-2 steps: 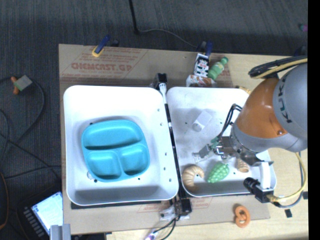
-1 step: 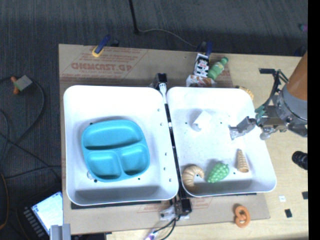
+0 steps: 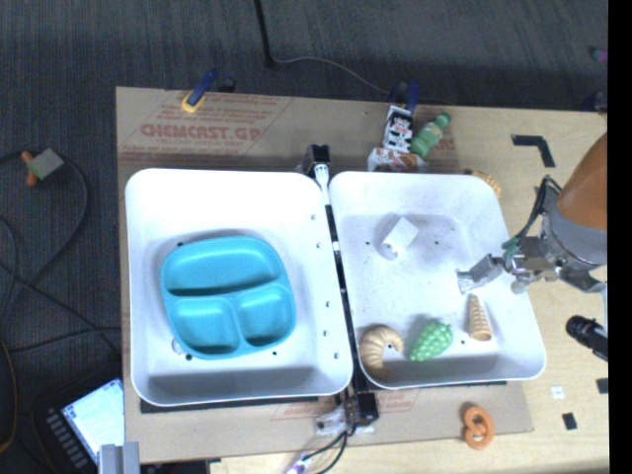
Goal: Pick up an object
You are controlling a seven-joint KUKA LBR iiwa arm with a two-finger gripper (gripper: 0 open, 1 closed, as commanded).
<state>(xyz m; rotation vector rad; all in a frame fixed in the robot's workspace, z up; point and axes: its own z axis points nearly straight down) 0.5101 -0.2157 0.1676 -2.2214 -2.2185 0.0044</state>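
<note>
1. Biggest stuff first: 2 shallow white plastic bins side by side on the bench. The left white bin (image 3: 148,265) holds a light blue divided plastic tray (image 3: 227,294), well apart from the action. The right white bin (image 3: 434,205) is where the arm is working.

2. The grey arm with the orange band (image 3: 583,215) reaches in over the right rim of the right bin. Its metal two-finger gripper (image 3: 472,279) sits low over the bin's right side. Honestly can't tell if its fingers are apart or together, it's just a grey blur at the tip. Nothing visibly between them.

3. Nearest candidate, I'd say: the tan ridged cone-shaped toy (image 3: 479,317), lying just below the gripper tip. Its long axis runs roughly up-down in the camera view, narrow end toward the gripper. So the coming move looks like a short shift toward the bin's front wall, then down.

4. Others along the front wall: a green bumpy grape-like toy (image 3: 432,340) and a tan curled croissant-shaped toy (image 3: 381,346), both off to the gripper's lower left.

5. Smallest: a small white block (image 3: 397,236) up and left of the gripper.
</note>
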